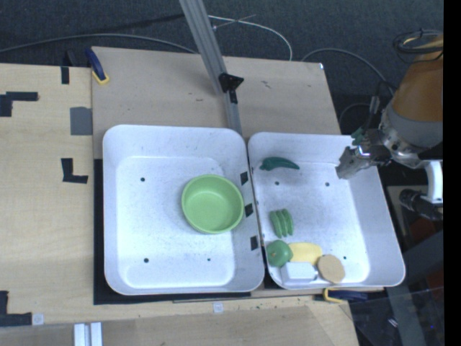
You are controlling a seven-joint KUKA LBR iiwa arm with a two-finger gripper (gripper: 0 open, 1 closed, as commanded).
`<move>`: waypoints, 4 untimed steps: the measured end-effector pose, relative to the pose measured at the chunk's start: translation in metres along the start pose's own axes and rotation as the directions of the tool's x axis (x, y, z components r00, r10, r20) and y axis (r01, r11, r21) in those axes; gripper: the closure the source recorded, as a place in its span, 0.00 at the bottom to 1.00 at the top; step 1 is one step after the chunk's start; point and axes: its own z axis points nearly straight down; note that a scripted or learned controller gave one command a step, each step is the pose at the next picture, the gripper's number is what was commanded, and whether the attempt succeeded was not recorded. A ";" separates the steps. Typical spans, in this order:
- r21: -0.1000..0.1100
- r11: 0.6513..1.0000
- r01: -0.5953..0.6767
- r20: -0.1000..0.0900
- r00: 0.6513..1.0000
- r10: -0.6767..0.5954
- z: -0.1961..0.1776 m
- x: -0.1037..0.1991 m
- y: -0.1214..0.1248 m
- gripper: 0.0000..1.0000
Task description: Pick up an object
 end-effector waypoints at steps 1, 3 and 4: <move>0.001 1.000 0.000 0.000 1.000 0.000 -0.053 0.000 0.002 1.00; 0.007 1.000 0.004 -0.003 1.000 -0.004 -0.048 0.108 0.029 1.00; 0.007 1.000 0.004 -0.002 1.000 -0.004 -0.040 0.149 0.050 1.00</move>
